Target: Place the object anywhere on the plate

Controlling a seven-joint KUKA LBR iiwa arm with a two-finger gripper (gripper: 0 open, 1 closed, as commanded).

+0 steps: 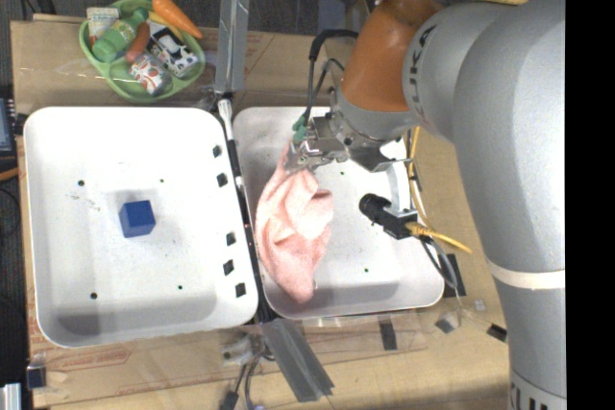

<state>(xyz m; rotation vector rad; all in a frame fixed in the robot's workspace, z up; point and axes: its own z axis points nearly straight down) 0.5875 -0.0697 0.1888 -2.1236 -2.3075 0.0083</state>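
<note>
Two white bins are sitting side by side on your bench. Your gripper [309, 149] is pinching the top of a pink cloth [292, 228] hanging near the right bin's [423, 288] left wall; a blue cube [137, 217] is lying mid-floor in the left bin [58, 322].

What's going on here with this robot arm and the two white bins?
The grey KUKA arm reaches in over the right bin, its claw at the top of a pink cloth that hangs or lies crumpled along that bin's left side. A blue cube sits alone in the left bin. A green bowl of toy food rests on the bench behind.
</note>
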